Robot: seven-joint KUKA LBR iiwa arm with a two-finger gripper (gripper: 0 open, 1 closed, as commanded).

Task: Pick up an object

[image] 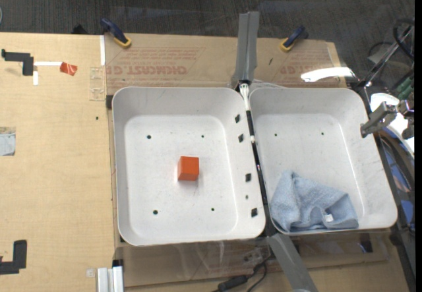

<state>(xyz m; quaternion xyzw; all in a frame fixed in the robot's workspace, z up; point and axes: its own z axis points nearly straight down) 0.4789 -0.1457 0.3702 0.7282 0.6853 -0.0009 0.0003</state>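
Note:
An orange cube [188, 169] rests on the floor of the left bin [132, 152], slightly below its middle. A crumpled light-blue cloth [310, 205] lies in the front part of the right bin [316, 113], near the left corner. At the view's right edge, over the right bin's right rim, a grey part of the arm's gripper [377, 122] pokes in. It is far from both the cube and the cloth, with nothing seen held.
A grey divider bar [247, 53] runs between the bins at the back. Two clamps [116, 32] hold the cardboard behind the bins. Cables and hardware [402, 146] crowd the right edge. A wooden board [46, 152] lies to the left.

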